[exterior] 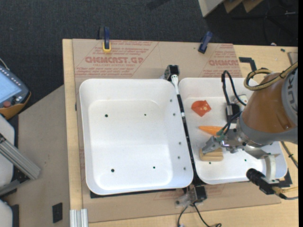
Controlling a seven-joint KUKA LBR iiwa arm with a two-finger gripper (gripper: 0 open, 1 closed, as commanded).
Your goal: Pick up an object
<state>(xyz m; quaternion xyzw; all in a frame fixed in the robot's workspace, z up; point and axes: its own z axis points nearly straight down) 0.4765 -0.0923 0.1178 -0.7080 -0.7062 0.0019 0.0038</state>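
Note:
My gripper (209, 148) hangs low in the right bin (236, 174), reaching in from the right. Its tip is just above a small tan block (211, 157) on the bin floor and partly covers the block's top edge. An orange carrot-shaped piece (209, 129) lies just behind the gripper, its right end hidden by the wrist. Further back sits a red-orange chunk (200, 108), apart from the gripper. Nothing is visibly lifted.
The left bin (94, 141) lies beside the right one, with a black divider strip (183, 126) between them. The arm's orange band (267, 110) covers the right bin's right half. Two clamps (106, 39) hold the cardboard base at the back.

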